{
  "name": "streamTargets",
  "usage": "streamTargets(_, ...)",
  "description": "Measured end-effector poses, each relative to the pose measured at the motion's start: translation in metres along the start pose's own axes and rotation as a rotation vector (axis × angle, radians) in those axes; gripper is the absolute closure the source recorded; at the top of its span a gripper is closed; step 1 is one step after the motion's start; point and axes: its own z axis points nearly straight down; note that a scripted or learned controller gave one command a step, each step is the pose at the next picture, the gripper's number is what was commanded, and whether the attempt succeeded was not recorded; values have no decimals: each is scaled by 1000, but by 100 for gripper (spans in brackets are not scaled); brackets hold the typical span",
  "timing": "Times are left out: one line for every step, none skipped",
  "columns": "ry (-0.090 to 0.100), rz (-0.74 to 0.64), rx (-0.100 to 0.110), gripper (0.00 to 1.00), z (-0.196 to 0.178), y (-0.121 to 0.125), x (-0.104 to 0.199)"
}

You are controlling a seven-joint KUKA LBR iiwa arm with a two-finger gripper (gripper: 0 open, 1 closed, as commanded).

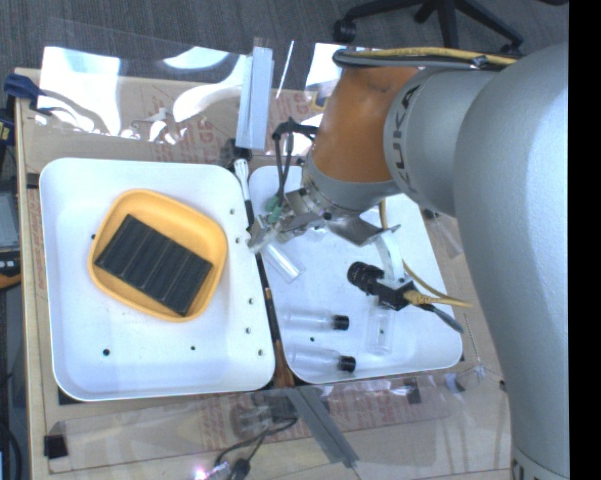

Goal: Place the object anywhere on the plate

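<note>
A yellow plate [110, 278] sits in the left bin [70, 358]. A black ribbed rectangular slab [154, 263] lies flat on it, covering most of its middle. My gripper [268, 230] hangs over the upper left corner of the right bin [435, 353], close to the wall between the bins and to the right of the plate. The wrist and its fittings crowd the tip. A short clear tube [283, 263] lies just below the gripper, apart from the plate.
Two clear vials with black caps [320, 321] [332, 362] lie near the front of the right bin. The bulky grey arm [500, 218] covers that bin's right side. A clear upright panel [253, 93] stands behind the bins.
</note>
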Motion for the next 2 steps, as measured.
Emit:
streamTargets(0, -274, 1, 100, 0, 8, 41)
streamTargets(-1, -273, 1, 0, 0, 8, 41)
